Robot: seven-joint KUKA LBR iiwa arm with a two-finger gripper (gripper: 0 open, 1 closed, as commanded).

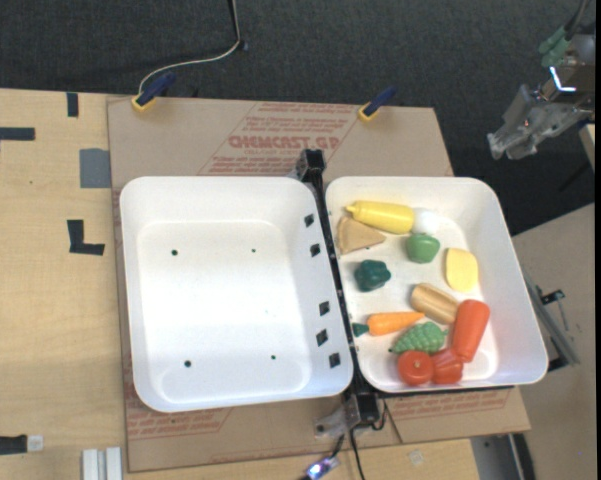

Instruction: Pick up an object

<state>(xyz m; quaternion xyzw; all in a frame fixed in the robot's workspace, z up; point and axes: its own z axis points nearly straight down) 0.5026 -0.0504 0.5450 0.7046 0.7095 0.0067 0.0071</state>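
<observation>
Gripper (525, 133) hung at upper right, off the bench, well apart from the right bin (510, 268); finger state could not be told. Toy food lay heaped in that bin: corn (380, 214), carrot (395, 322), tomato (415, 367).

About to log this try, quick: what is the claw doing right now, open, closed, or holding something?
Claw: up beyond the right bin's far right corner, off the bench; nothing visible in it; open or closed cannot be told.
</observation>
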